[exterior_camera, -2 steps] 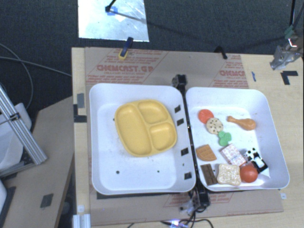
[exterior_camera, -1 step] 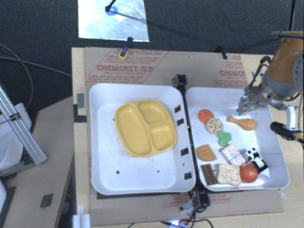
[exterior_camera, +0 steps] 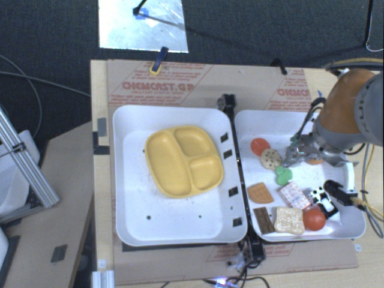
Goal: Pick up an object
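End effector (exterior_camera: 294, 155) is hovering low in right bin (exterior_camera: 345, 221); grip state unclear. Cookie (exterior_camera: 270, 158) is lying just left, green piece (exterior_camera: 283, 174) just below, red tomato (exterior_camera: 260, 146) up-left. Round cookie, no long axis.

A robotics lab: white bins (exterior_camera: 120, 179) on a cardboard-covered bench (exterior_camera: 198, 80), loose cables (exterior_camera: 36, 80), aluminium framing (exterior_camera: 24, 167).

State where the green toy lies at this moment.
The green toy lies in the right bin, near its middle, just below the speckled cookie and above the orange wedge, close under the gripper.
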